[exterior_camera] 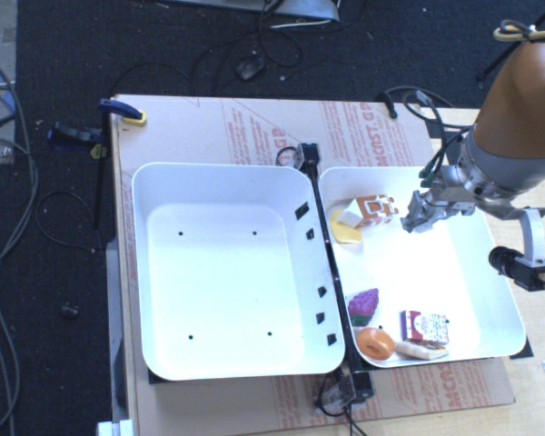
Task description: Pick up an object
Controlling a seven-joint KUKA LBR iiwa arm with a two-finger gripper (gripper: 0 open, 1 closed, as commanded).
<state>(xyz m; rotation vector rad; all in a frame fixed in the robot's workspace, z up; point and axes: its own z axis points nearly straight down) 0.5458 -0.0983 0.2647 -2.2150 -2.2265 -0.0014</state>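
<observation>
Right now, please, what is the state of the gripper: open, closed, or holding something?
Gripper: it cannot be told if open or closed; it hangs over the right bin beside the orange-and-white carton, with nothing seen in it.

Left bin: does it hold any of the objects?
No; the left bin shows bare white floor, while the purple object lies in the right bin.

The arm (518,116) is showing a rounded orange band over grey casing, narrowing to a small grey metal pincer (416,218)

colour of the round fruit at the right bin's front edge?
Orange, next to a purple item; camera view.
</observation>
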